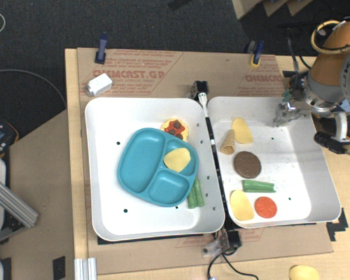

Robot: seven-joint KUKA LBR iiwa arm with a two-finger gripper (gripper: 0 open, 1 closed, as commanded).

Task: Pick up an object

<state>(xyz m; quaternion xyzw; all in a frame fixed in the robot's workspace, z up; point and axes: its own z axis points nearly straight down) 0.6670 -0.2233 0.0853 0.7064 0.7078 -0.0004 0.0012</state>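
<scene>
Two white bins are sitting side by side on the table (140,69). The left bin (102,156) is holding one blue plate (151,168) with three parts. One pale yellow piece (177,159) is lying on that plate, in its right part. One little pizza toy (175,128) is peeking out just past the plate's top edge, and one green stick (195,193) is lying against the plate's lower right side.

The right bin (306,168) is holding six small toy foods. A yellow chunk (241,130) is lying near the top, with a tan cone (228,142) touching its left side. A round brown cookie (247,164) is sitting just below them. A green bean (258,186) is lying under the cookie. At the bottom, a yellow slice (241,205) and a red tomato slice (265,207) are resting side by side, close to the bin's front edge.

All six foods are crowding the left half of the right bin. The right half of that bin is looking bare, so there is open room there. The middle walls of the two bins are touching.

The arm (332,57) is reaching in from the right, and its gripper (286,111) is hanging over the top right corner of the right bin, well apart from the foods. The nearest one is the yellow chunk. I cannot tell if the jaws are spread or squeezed together; they are too small and blurry. Nothing is showing between them.

One small white block (99,84) is lying on the table past the left bin's top corner.
</scene>
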